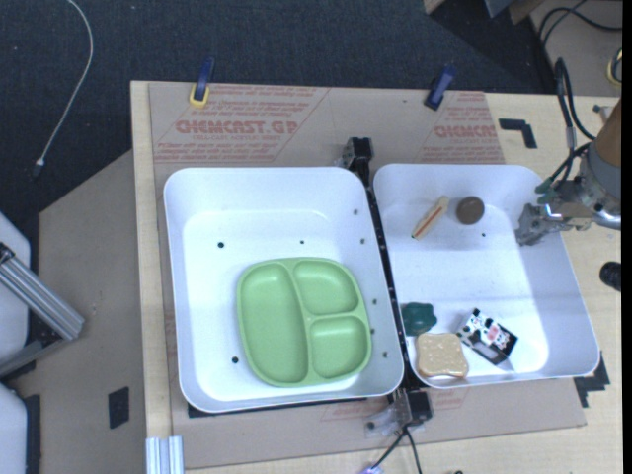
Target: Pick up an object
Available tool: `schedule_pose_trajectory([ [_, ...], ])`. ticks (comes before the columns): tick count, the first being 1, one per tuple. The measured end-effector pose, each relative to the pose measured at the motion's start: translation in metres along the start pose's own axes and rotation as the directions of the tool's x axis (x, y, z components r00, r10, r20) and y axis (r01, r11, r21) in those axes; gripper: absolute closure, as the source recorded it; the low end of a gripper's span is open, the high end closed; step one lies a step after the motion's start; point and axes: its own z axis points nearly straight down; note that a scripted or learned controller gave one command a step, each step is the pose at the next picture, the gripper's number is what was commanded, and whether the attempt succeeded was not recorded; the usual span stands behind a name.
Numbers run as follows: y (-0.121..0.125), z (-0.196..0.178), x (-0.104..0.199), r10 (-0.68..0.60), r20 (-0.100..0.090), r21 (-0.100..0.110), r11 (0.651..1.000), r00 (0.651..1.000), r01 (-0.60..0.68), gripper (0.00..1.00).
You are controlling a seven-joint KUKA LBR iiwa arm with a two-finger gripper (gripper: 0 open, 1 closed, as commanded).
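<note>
A robotics lab: two white bins [197, 265] clamped to a cardboard-covered bench [296, 117], loose cables [59, 67] on dark carpet.

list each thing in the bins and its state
green tray: flat in left bin, right way up
stick: lying slantwise in right bin
brown ball: resting beside stick, apart
teal piece: lying by divider
bread: flat at front edge
black-white toy: lying beside bread
gripper: over right bin's rim, holding nothing

One fixed camera hangs above the bench [296, 117], tilted down at a slant, far enough back to take in both white bins whole: left bin [197, 265] toward 9 o'clock, right bin [553, 294] toward 3 (dark carpet [197, 18] fills 12).
</note>
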Motion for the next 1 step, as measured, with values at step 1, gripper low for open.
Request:
schedule_pose_trajectory([
  [1,0.0015,-0.0507,-0.0004,0.000,0.002,-0.006,1.000,1.000,0.000,1.00],
])
